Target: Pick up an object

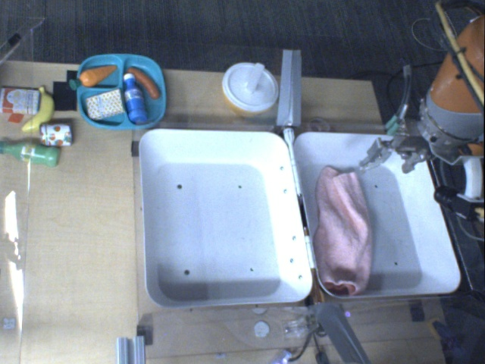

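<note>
Reaching for the rolled pink terry towel [342,230] is the step I judge to be in hand, since it is the one loose thing lying in either shallow white plastic bin. It lies lengthwise along the left wall of the right bin [424,279], close against the divider, its near end bunched into a darker fold at the bin's front corner.

To do this well, I think I should come down over the towel's thick middle instead of its top edge, with my fingers set across its narrow width so they close on a good bunch of cloth. Soft fabric slips, so a deep bite matters; a shallow pinch would likely pull only a loose flap.

My fingers [388,155] hang over the upper part of the right bin, just beside the towel's far end and apart from it. They look spread, two metal prongs splayed left and right, with nothing between them. My grey wrist with its orange band [455,89] reaches in from the right, over the bin's far right corner. The left bin [151,226] sits beside it on the pale wooden surface [68,241].
</note>
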{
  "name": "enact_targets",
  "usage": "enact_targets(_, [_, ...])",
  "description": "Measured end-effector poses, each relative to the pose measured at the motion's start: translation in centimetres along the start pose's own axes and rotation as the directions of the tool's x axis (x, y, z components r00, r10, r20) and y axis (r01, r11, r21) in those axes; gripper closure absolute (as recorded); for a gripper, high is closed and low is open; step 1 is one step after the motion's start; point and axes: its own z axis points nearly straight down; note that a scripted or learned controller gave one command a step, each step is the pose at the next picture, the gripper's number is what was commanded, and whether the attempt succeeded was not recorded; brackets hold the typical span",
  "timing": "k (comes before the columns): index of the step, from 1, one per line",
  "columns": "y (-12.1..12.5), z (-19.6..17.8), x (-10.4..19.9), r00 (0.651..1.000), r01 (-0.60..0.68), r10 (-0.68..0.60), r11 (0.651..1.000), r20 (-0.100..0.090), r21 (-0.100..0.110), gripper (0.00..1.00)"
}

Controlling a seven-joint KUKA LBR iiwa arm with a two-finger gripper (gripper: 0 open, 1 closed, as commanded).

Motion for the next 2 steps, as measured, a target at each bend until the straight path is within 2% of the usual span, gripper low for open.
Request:
enact_targets(1, [0.51, 14.60, 2.55, 1.000, 0.021, -0.021, 1.000, 0.000, -0.002, 0.00])
enact_targets(2, [1.10, 15.24, 3.52, 0.976, 0.218, -0.218, 0.976, 0.004, -0.012, 0.00])
